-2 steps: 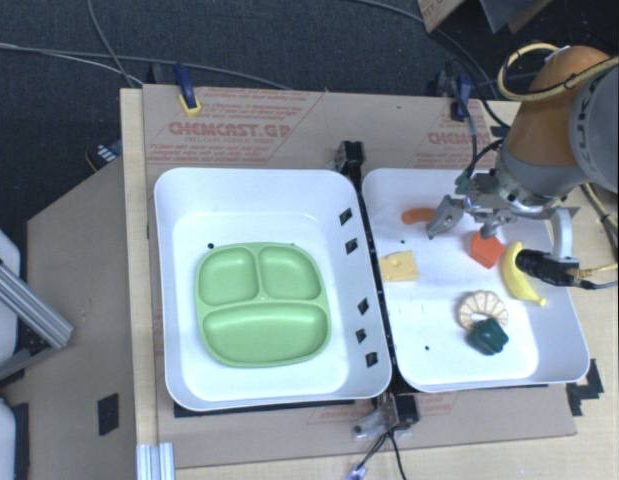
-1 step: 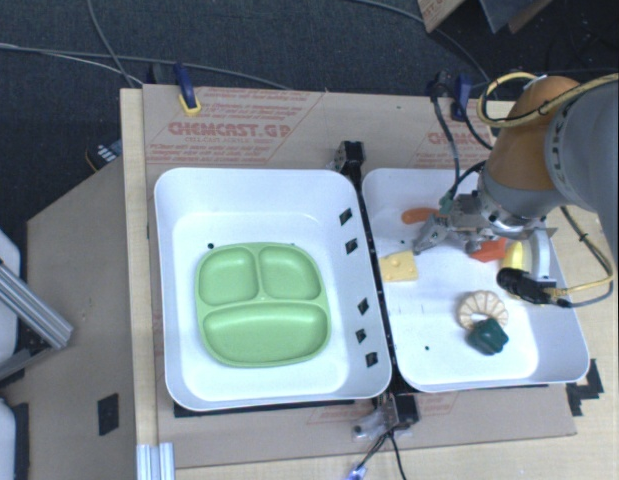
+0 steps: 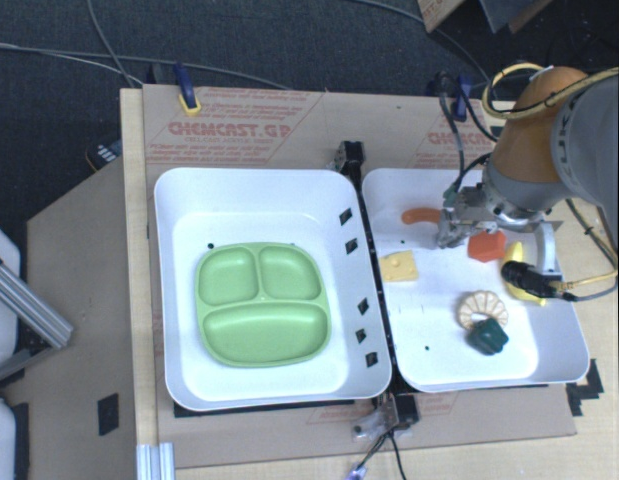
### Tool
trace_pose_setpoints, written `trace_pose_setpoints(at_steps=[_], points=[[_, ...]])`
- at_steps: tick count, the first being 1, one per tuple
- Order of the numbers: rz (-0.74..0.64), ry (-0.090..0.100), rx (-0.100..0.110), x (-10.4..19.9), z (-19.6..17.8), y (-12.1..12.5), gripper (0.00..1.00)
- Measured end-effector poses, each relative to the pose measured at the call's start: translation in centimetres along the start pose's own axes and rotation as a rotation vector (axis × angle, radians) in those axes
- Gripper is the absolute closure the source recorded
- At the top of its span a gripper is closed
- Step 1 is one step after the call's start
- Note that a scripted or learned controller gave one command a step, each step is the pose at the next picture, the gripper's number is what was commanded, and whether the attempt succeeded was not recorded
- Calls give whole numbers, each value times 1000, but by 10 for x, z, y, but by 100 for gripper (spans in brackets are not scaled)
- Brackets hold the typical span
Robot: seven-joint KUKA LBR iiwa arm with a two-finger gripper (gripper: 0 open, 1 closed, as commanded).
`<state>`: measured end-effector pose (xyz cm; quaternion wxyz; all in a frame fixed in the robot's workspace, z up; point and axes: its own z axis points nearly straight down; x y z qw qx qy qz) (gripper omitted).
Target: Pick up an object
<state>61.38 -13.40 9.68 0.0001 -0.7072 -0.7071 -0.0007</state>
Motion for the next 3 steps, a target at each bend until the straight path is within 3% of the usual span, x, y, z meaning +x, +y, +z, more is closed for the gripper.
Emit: trace_pose_setpoints(at_steps=[3], points=[[-1, -2, -6, -12, -142, -5, 100]])
